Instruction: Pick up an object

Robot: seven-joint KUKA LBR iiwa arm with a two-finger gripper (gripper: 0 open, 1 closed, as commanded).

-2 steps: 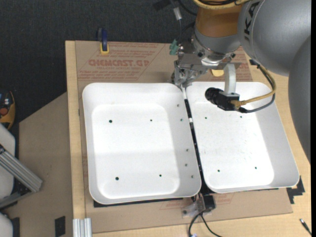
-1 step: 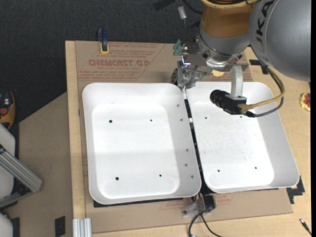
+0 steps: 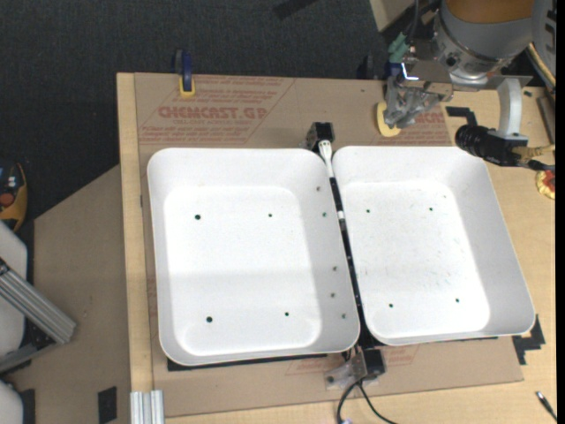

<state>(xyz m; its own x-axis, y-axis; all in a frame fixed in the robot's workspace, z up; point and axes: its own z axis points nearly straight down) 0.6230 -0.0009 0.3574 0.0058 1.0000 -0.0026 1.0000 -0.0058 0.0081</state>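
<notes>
Your gripper (image 3: pixel 408 113) hangs beyond the right shallow white bin (image 3: pixel 494 237), above a small tan object (image 3: pixel 386 120); I cannot tell its grasp state. Nothing looks picked yet.

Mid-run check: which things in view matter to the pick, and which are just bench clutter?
Job:
- gripper, above the board beyond the right bin's far edge
- small tan object under it, outside the bins
- left bin
- right bin

Clutter:
- blue-and-yellow clamp
- black clip between the bins
- printed cardboard sheet
</notes>
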